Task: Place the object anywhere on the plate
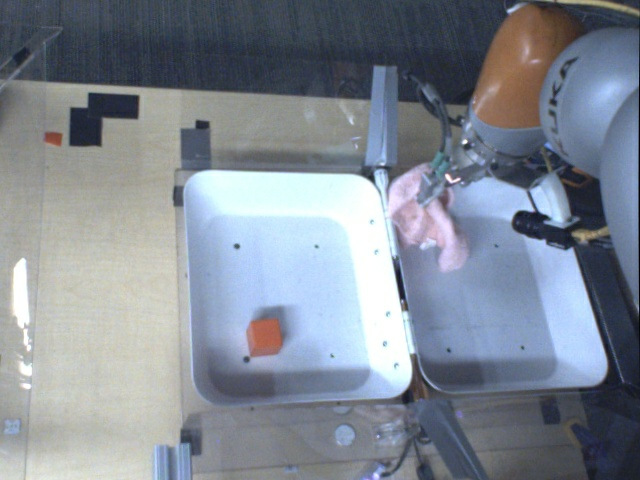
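Claw (440,183) fingers are being seen closed on the top corner of a pink cloth (428,223), at the upper left of the right bin (520,318). The cloth is being held between the fingers, and most of it is hanging down and drooping over the rim where the two bins are meeting. Its lower end is reaching toward the floor of the right bin; whether it is touching there cannot be told.

As a judgement, the task is being only partly done. The grasp seems to be made, and the cloth is being lifted. The placing is not yet done. No plate can be made out with certainty, so where the cloth is to be put cannot be told; perhaps one of the bins is being meant as the plate, but this is only a guess. What is being left is the carrying, the lowering and the release. The grip is being made only on a corner, so slipping is being considered possible.

Counting is being done as follows. One arm (580,78) is being seen, with one claw. Two white bins are standing side by side on the table (90,298). One pink cloth is being counted. One orange block (265,337) is lying in the left bin (290,228), in its lower left part, well apart from the cloth.
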Controlling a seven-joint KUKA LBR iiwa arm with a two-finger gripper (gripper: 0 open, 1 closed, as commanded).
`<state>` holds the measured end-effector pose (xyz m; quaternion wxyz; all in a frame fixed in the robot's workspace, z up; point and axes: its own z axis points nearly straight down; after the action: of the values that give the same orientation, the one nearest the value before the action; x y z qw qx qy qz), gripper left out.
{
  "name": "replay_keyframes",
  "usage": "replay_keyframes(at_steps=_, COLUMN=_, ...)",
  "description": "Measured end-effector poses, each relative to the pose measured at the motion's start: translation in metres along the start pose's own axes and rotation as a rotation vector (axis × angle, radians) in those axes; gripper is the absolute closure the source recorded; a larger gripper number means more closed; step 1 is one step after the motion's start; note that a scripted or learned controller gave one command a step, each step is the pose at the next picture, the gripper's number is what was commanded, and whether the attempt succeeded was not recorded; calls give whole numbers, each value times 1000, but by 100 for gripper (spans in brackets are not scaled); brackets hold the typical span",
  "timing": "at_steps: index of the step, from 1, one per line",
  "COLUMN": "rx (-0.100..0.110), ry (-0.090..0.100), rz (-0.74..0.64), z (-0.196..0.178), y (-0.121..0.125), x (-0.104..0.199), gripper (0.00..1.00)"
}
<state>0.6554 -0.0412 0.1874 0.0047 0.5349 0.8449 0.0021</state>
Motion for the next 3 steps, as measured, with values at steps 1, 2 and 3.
replay_keyframes(at_steps=1, rx=-1, ry=1, rz=-7, z=-39, y=3, x=0, gripper=100)
replay_keyframes(at_steps=2, rx=-1, ry=2, rz=-408, z=-32, y=-5, x=45, gripper=100)
replay_keyframes(at_steps=3, rx=-5, ry=1, rz=-811, z=-46, y=-12, x=97, gripper=100)
